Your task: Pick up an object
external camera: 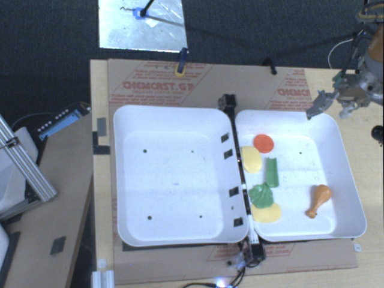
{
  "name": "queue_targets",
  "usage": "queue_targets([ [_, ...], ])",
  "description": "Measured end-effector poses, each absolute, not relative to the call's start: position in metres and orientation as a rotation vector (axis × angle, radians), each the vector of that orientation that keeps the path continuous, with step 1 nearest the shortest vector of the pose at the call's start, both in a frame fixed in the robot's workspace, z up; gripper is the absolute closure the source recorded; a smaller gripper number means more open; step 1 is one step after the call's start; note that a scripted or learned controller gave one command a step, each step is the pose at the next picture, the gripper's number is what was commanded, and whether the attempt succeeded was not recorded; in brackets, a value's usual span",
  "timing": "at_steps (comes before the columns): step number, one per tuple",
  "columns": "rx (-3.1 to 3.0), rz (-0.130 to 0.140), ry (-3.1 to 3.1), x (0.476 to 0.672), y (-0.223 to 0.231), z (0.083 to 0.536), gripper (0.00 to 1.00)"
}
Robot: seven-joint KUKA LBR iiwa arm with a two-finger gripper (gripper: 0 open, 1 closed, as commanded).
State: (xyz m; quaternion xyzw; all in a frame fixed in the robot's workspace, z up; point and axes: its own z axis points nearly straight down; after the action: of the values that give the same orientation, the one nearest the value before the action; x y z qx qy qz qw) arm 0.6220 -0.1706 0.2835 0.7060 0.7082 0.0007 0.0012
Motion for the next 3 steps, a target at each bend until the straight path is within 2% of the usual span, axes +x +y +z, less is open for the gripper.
queue_targets([
  [1, 2.210, 0.006, 2.225, 0.623, -0.171, 0.295, 1.00],
  [2, 2.202, 0.014, 2.231, 0.645, -0.091, 0.362, 1.00],
  [3, 2.203, 0.015, 2.230, 0.658, -0.022, 0.440, 1.00],
])
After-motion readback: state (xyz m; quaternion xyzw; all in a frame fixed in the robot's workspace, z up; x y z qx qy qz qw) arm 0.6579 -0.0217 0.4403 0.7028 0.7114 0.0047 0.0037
